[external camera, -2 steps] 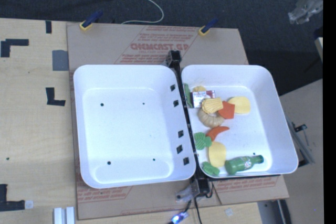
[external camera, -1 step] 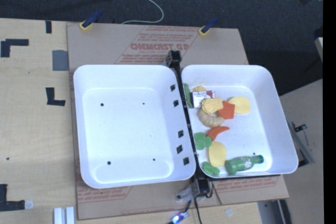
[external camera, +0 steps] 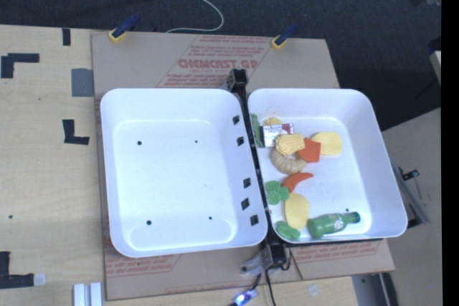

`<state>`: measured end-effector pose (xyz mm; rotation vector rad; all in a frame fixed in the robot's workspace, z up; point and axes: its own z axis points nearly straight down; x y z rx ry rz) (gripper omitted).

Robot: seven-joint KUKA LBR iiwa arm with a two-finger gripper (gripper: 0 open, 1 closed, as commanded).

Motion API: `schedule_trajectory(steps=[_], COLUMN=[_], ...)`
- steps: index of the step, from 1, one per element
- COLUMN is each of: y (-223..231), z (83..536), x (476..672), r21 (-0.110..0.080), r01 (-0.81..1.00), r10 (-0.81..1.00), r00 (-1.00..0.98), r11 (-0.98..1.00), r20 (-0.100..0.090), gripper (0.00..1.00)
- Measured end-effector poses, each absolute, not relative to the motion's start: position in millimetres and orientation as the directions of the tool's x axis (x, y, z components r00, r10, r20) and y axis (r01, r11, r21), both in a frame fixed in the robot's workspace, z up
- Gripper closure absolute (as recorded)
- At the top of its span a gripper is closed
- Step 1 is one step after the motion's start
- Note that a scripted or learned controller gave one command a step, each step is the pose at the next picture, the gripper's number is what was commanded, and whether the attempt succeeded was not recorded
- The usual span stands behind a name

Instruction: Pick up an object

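Where the two bins meet: a row of small black clips (external camera: 244,161) runs along the shared walls.
Left bin (external camera: 115,154): white floor marked with four small dark dots.
Right bin (external camera: 373,154): holds a cluster of toy foods, all toward its left half.
Far-left corner of right bin: a small white-and-red box (external camera: 274,132) beside a ridged yellow piece (external camera: 289,145).
Middle: an orange-red piece (external camera: 310,150) touching a smooth yellow piece (external camera: 328,143); a tan curved pastry (external camera: 287,163) just below.
Near edge: a green bottle (external camera: 333,223) lying on its side, beside a yellow lump (external camera: 296,211) and a green piece (external camera: 287,231).
Under both bins: a cardboard sheet (external camera: 215,61).
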<state>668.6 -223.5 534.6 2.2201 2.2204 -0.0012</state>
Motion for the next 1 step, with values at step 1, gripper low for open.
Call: schedule_trajectory(steps=[1], y=[-222.5], z=[534.6], x=[668.9], r21=[0.0], r01=[1.0], r10=[1.0], r00=[-0.002], r11=[0.002], r20=[-0.001], gripper=[1.0])
